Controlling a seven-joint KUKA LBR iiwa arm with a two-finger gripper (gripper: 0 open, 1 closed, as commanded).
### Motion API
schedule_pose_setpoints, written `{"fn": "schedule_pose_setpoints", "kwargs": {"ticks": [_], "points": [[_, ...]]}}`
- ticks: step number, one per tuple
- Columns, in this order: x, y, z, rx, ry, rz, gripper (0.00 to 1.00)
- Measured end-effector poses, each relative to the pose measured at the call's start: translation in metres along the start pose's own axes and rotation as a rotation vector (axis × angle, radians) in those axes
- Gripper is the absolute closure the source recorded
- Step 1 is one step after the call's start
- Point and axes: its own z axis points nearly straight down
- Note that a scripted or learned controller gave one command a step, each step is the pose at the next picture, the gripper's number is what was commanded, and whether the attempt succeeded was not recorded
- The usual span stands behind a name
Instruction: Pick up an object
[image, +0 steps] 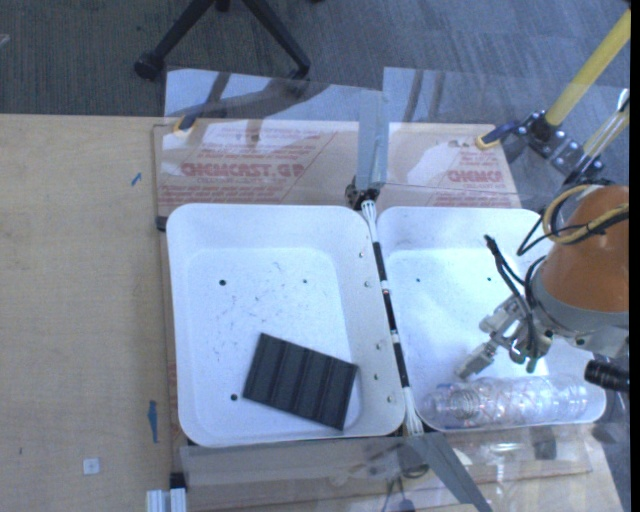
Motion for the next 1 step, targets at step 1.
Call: {"fn": "schedule_pose_setpoints", "kwargs": {"ticks": [1], "points": [[-0.0017,0.0387,0.0438,0.014,0.015,0.47,0.0]]}}
